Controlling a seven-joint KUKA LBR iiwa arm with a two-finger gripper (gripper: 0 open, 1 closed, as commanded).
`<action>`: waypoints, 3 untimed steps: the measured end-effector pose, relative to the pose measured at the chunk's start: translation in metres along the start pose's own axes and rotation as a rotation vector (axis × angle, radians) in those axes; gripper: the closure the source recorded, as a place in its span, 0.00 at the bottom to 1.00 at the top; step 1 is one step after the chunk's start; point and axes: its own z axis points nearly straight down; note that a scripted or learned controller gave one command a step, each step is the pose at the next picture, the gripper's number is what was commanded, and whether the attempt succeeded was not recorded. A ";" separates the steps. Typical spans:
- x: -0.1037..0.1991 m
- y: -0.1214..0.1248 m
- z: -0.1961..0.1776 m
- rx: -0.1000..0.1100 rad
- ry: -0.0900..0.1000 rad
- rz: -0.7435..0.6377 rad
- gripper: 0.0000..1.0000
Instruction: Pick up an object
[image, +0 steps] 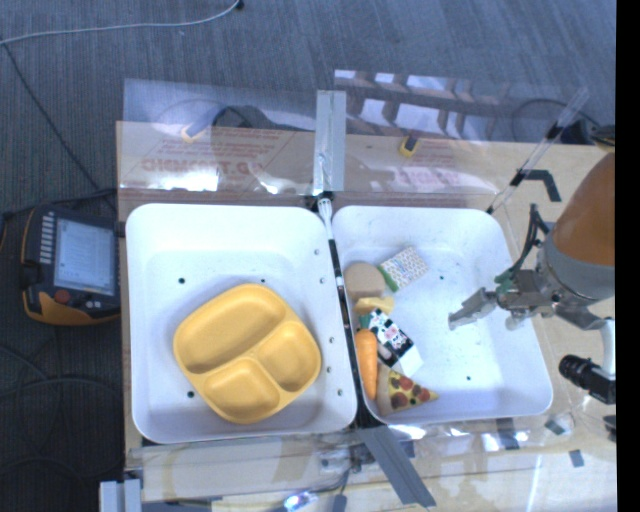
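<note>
Hovering over the right bin (520, 395), the end effector (470, 312) holds nothing; how far it is open I cannot tell. Approach seems under way: the carrot (367, 362) and neighbouring toys lie well off toward the divider, needing a sideways reach and descent.

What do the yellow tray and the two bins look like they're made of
The yellow tray looks like moulded plastic, matte to satin: one even colour, rounded dividers, soft sheen. The left bin and right bin look like thin white plastic, smooth with rounded corners, though coated metal can't be ruled out.
</note>
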 end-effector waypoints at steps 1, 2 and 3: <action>0.075 -0.011 0.073 0.000 0.001 -0.334 0.00; 0.067 0.053 0.105 -0.023 -0.008 -0.282 0.00; 0.060 0.118 0.105 -0.027 -0.004 -0.248 0.00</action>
